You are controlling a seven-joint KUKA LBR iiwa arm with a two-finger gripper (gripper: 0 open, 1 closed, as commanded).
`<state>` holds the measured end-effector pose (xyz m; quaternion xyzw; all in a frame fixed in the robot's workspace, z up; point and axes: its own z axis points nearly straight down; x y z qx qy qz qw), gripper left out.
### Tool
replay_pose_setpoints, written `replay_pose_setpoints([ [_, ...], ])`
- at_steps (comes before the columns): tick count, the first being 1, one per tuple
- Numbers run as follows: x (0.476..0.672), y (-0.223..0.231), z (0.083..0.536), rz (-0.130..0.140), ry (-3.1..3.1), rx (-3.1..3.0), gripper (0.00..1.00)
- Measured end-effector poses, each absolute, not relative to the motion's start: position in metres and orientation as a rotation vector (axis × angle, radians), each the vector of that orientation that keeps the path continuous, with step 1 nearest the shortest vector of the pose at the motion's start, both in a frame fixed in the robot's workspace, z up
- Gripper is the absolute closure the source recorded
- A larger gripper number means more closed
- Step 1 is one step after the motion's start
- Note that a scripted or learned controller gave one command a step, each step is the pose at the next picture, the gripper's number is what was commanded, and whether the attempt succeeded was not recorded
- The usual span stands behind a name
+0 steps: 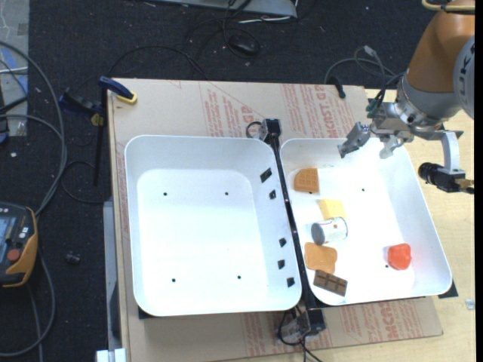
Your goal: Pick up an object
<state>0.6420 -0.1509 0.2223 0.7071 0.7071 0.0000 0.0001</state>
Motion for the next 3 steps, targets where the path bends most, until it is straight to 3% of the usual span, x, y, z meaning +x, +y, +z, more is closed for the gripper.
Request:
replay_pose_setpoints([
  [1,0.601,-0.136,0.097,-0.009,2.227,2.228,0.0],
  [2,0.564,-0.117,0.092,-0.001,2.223,2.222,0.0],
  [3,0.565,-0.118,0.103,0.0,2.221,2.222,1.0],
])
